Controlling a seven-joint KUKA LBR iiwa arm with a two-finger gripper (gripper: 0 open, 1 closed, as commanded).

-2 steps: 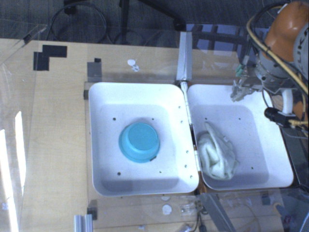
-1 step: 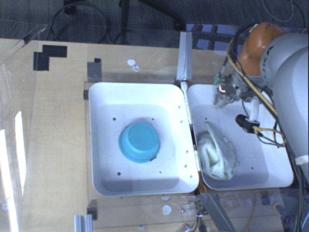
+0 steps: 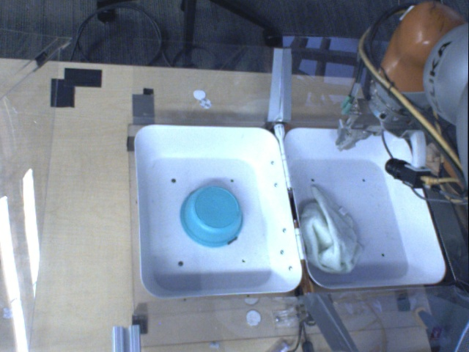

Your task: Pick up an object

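We see the gripper (image 3: 350, 139) hanging over the far edge of the right bin (image 3: 410, 270), near its back wall, and from this slanted height we cannot tell how it is set or whether it has hold of anything; nothing shows beneath it but white bin floor. Two candidates lie below: a blue bowl (image 3: 212, 215), upside down near the middle of the left bin (image 3: 154, 270), and a crumpled clear plastic bag with pale contents (image 3: 328, 235) lying against the near-left wall of the right bin, just beside the divider. The bag is the nearer of the two, yet well apart from the gripper. We judge the risks to be these: a descent from where the arm now hangs would meet bare floor; a grasp on the bag could pinch only loose film, which may slip or stretch free on the lift; its place hard against the bin wall could make a finger strike the rim; and the overturned bowl offers a smooth dome with little to close on. The bag's contents are hard to make out, soft and whitish at best. The arm's wrist is tangled in cables (image 3: 410, 171) that hide much of the tool.
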